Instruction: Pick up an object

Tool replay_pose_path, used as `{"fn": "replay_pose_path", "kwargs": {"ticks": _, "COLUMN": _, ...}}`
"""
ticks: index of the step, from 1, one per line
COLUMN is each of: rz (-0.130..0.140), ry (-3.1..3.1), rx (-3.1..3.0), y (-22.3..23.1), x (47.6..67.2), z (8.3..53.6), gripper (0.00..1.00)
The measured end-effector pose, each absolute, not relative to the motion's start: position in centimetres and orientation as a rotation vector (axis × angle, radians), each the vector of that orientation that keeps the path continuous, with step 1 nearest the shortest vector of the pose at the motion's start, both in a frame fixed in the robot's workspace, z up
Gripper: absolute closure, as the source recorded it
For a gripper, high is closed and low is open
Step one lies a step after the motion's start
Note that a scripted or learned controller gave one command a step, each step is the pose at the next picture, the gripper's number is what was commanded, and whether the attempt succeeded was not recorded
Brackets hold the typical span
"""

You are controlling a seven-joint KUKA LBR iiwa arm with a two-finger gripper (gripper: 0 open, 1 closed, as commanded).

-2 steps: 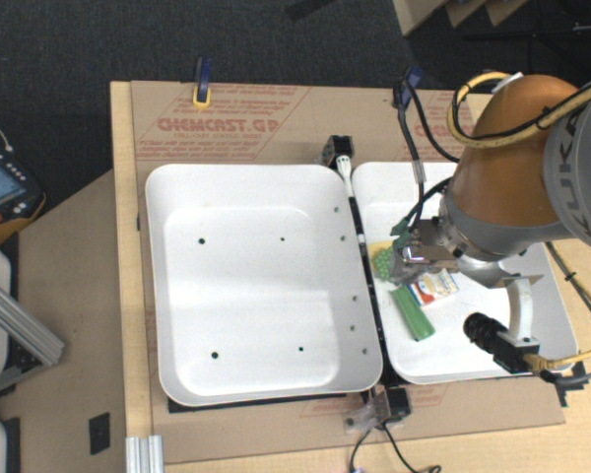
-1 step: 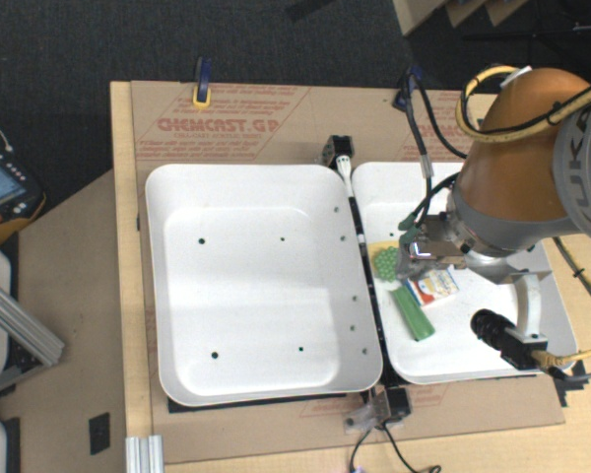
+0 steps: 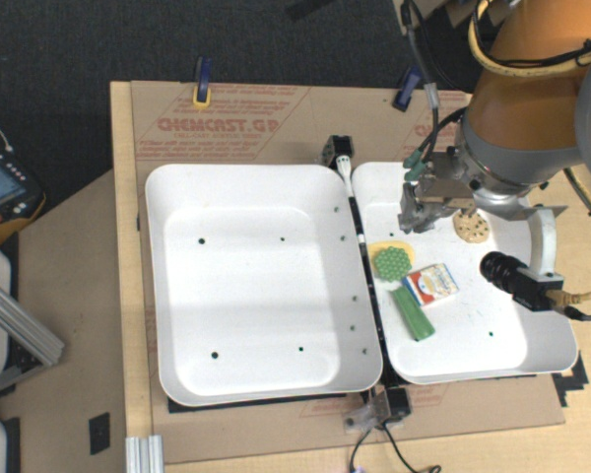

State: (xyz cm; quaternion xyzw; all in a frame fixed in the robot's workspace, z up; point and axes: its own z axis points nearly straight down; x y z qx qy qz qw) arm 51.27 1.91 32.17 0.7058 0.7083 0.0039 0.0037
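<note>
Camera view looks down on two shallow white bins side by side: the left white bin (image 3: 246, 284) and the right white bin (image 3: 492, 348). Four small things lie in the right one, nearest first: one green stick-shaped bar (image 3: 414, 311), its long axis running diagonally from near right to far left; one small red, white and blue packet (image 3: 432, 283) touching it, with printing too small to read; one round green-and-yellow knobbly disc (image 3: 392, 260) just beside the divider; and one tan perforated round cookie-like piece (image 3: 470, 227). Above the far part of this bin hangs the grey two-finger gripper (image 3: 421, 215); whether it is released or clenched cannot be told. Beyond, the brown cardboard sheet (image 3: 217, 116) reads "CHEMCAST".
</note>
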Motion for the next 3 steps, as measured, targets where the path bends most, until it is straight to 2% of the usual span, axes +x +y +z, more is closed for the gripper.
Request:
{"fn": "replay_pose_path", "kwargs": {"ticks": 1, "rz": -0.003, "ry": 2.225, "rx": 2.223, "y": 2.6, "x": 47.8, "z": 31.4, "gripper": 1.0}}
{"fn": "replay_pose_path", "kwargs": {"ticks": 2, "rz": 0.002, "ry": 2.227, "rx": 2.215, "y": 7.4, "x": 53.1, "z": 28.1, "gripper": 1.0}}
{"fn": "replay_pose_path", "kwargs": {"ticks": 3, "rz": 0.025, "ry": 2.217, "rx": 2.211, "y": 7.3, "x": 50.8, "z": 42.9, "gripper": 1.0}}
